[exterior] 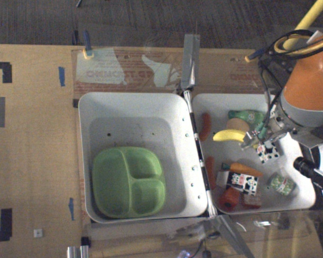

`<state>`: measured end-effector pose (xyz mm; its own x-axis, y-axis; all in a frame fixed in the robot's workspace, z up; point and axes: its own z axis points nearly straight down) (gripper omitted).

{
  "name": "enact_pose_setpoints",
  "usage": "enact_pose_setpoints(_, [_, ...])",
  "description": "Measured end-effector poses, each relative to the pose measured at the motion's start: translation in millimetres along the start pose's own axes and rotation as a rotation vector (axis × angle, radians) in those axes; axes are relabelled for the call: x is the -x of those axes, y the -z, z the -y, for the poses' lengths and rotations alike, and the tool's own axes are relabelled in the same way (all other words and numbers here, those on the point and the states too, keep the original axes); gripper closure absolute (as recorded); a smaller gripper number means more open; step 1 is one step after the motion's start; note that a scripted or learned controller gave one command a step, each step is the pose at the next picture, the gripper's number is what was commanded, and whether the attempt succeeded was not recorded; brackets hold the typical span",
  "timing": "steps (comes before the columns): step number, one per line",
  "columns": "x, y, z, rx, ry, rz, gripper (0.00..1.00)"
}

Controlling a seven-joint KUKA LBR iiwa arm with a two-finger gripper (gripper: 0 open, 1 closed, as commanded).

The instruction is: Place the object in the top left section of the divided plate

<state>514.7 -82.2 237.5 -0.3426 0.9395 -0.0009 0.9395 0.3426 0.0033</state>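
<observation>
The green divided plate lies nearest, in the left bin, ready to receive. My gripper hangs over the right bin beside the banana, because that's where the objects are; whether it's spread or pinching, I cannot tell.

Green divided plate, yellow banana, two white bins.

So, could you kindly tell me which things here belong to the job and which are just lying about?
Job:
green divided plate in the left bin
gripper above the right bin

Lying about, in the right bin:
banana
sausage
cow-patterned carton
small green can
</observation>
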Motion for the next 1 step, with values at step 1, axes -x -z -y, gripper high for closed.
enact_pose_setpoints(1, [-37.8, -32.8, -10.4, -0.004, 0.086, -0.002, 1.00])
